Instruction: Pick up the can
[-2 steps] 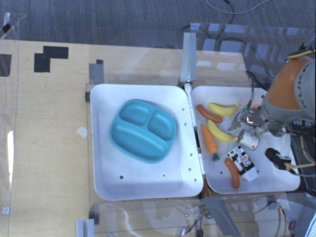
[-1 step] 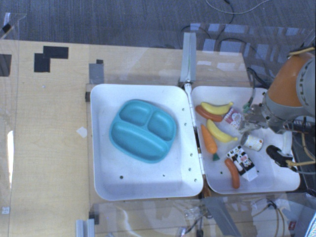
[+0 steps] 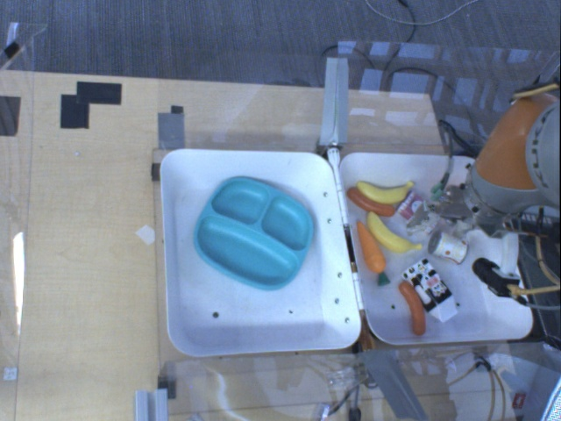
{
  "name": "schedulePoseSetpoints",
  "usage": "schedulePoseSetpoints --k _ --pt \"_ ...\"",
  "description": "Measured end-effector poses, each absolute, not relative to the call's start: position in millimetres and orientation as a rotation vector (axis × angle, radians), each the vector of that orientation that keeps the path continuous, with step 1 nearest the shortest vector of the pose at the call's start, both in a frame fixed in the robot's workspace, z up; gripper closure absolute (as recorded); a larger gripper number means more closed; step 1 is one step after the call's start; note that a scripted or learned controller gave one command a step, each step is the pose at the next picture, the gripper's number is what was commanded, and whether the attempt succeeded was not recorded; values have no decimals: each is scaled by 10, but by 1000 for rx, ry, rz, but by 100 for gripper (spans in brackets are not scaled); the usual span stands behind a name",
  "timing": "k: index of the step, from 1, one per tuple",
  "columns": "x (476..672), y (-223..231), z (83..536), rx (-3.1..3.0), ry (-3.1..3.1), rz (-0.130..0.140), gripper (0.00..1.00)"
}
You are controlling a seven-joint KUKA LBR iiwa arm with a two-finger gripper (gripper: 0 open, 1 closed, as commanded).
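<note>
A pale wooden bench stands on grey carpet, where a thin cable trails.

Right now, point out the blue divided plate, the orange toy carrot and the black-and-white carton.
Blue divided plate [image 3: 254,231], camera view: ridge between its compartments.
Orange toy carrot [image 3: 371,246], camera view: middle of its body.
Black-and-white carton [image 3: 428,286], camera view: its patterned top face.

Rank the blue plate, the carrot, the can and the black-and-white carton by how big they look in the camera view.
1. Blue plate, by far the largest.
2. Carrot and carton: too close to rank.
3. Can, smallest, though the gripper may cover part of it.
</note>
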State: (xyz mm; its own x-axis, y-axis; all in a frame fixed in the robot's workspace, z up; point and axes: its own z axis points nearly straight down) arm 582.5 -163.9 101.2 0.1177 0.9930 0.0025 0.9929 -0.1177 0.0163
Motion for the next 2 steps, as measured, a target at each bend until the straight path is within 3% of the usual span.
schedulePoseSetpoints --k 1,2 --pt "5876 -1771 884 2358 2067 11 0" --pt "5907 -1754 1010 2348 2071 20 100"
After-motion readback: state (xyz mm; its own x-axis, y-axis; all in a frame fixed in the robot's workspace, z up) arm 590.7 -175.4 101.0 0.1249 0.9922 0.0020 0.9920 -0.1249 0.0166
